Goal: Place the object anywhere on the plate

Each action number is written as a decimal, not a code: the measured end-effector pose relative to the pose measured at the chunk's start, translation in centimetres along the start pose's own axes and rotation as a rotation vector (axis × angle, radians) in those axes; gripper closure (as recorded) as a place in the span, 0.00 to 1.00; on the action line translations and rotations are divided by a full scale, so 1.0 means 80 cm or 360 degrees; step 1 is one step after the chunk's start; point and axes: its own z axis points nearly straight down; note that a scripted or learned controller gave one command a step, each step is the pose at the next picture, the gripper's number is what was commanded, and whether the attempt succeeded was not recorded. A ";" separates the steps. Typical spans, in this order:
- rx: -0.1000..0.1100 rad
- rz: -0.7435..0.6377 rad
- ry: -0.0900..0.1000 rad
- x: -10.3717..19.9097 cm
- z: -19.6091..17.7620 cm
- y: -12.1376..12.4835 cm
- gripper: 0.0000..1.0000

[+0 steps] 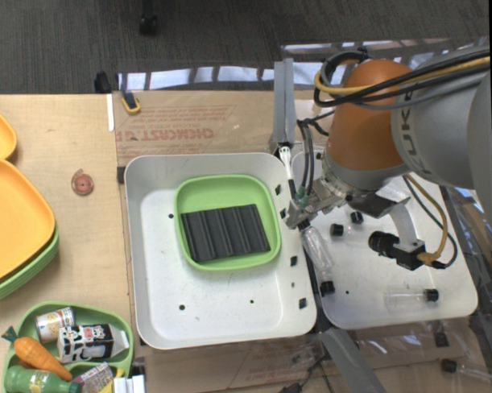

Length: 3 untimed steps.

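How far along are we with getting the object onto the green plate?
Nothing looks done: the green plate in the left bin carries only its dark ribbed insert. In hand: the gripper is low at the divider between the bins, beside a clear tube lying in the right bin; no grasp is visible. Left: secure an object, carry it over, and set it on the plate.

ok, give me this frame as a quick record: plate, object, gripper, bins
plate: green square plate holding a dark ribbed rectangular slab, in the left white bin
object: clear plastic tube lying at the left edge of the right white bin
gripper: low over the divide between the bins, above the tube; finger state unclear
second tube: near the right bin's front
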 end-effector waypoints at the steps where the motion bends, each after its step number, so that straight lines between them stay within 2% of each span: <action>1: 0.0000 0.0001 0.0000 0.000 0.000 0.000 0.00; 2: -0.0001 -0.0073 0.0000 0.043 -0.061 -0.008 0.00; 3: 0.0001 0.0017 0.0000 -0.013 -0.028 -0.005 0.00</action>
